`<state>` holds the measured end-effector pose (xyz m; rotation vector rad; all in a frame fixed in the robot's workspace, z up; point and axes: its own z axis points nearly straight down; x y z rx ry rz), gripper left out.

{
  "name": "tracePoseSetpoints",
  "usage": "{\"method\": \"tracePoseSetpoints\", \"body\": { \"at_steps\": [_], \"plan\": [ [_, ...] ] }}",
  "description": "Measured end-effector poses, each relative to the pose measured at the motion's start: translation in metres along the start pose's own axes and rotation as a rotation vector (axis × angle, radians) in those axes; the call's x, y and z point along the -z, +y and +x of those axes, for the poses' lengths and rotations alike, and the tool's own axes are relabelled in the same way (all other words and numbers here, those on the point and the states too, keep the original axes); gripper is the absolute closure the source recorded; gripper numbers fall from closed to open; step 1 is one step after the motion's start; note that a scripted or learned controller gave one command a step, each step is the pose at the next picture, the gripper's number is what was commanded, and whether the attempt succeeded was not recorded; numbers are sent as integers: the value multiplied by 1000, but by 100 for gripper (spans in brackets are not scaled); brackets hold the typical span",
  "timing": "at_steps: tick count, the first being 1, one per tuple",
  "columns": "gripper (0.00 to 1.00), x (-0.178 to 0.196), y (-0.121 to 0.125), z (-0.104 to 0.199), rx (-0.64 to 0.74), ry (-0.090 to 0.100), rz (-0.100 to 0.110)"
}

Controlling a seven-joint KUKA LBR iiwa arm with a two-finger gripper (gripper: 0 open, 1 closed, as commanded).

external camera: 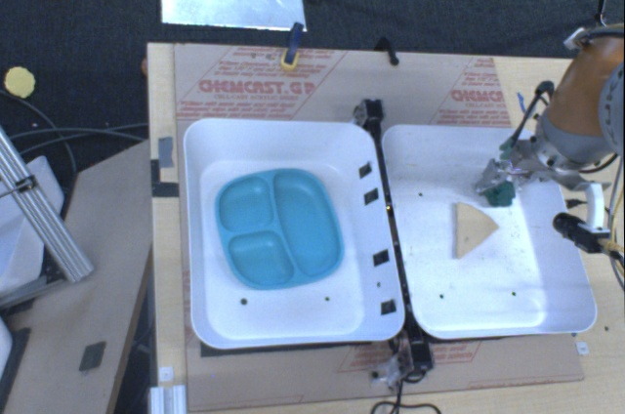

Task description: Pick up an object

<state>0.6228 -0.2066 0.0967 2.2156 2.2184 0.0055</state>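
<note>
A tan wedge-shaped piece (473, 229) lies flat in the right bin (430, 305), right of its middle. My gripper (496, 184) hangs over the upper right part of that bin, just above and to the right of the wedge. A small dark green object (502, 195) sits at the fingertips; whether it is gripped or just lying beneath them I cannot tell. The orange-banded arm (591, 95) comes in from the right edge.
The left bin (210, 305) holds a blue divided plate (278, 227). Black clips run down the seam between the bins (376, 227). A black part of the arm (576, 228) overhangs the right bin's right rim. Cardboard lies under both bins.
</note>
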Motion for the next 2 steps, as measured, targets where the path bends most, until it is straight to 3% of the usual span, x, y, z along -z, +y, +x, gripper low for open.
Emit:
{"method": "tracePoseSetpoints", "body": {
  "at_steps": [1,2],
  "plan": [
    [100,68,50,72,9,1,-3],
    [100,90,-29,157,10,6,8]
  ]
}}
